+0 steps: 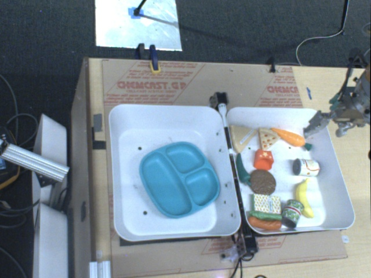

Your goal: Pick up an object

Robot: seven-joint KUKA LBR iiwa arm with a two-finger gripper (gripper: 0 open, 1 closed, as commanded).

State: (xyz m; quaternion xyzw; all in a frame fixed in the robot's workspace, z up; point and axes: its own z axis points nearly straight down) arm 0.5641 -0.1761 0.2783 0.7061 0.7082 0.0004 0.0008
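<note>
The right bin (342,204) holds several toy foods. An orange carrot (288,136) lies near its back, next to a yellow wedge (266,138). Below them are a red-orange block (263,159), a brown disc (262,182), a small white can (306,167) on its side and a yellow banana (302,197). My gripper (326,127) hangs over the bin's back right corner, just right of the carrot's green tip. Its fingers are spread open with nothing between them.
The left bin (124,132) holds a blue divided plate (178,178). A green pod (242,169) lies along the right bin's left wall. A checkered box (266,203), a small tin (293,211) and a red and green piece (264,220) crowd its front edge.
</note>
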